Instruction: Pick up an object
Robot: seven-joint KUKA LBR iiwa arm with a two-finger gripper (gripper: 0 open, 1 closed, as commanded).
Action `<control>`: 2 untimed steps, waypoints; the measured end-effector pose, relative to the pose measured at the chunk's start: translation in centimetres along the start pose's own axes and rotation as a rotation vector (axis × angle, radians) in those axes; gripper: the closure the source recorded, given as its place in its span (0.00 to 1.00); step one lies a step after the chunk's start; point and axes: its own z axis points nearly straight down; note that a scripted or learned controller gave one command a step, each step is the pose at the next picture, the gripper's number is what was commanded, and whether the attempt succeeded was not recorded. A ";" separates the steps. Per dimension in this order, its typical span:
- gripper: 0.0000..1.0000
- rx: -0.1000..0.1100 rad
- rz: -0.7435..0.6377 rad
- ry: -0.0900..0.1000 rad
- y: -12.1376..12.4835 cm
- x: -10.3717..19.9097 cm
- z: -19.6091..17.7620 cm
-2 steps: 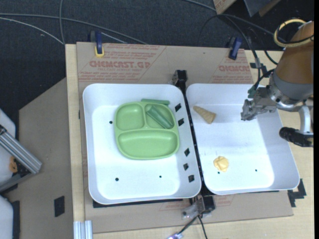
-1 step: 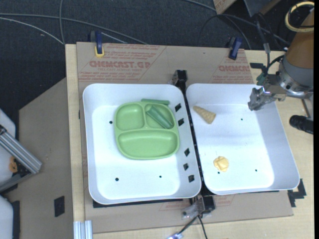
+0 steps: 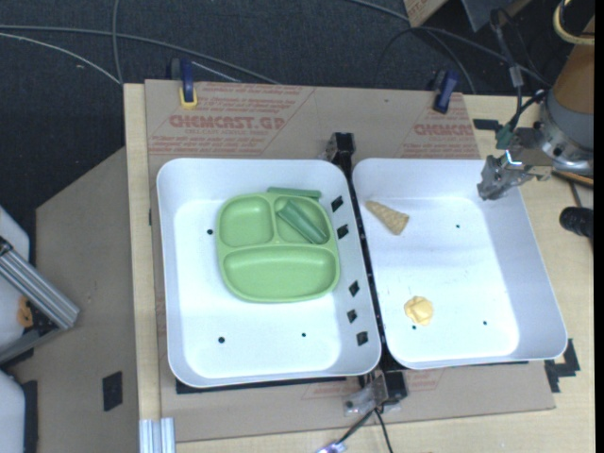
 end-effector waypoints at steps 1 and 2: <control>1.00 0.007 -0.004 0.004 -0.9 5.7 -0.6; 1.00 0.009 -0.004 0.003 -1.9 10.8 1.0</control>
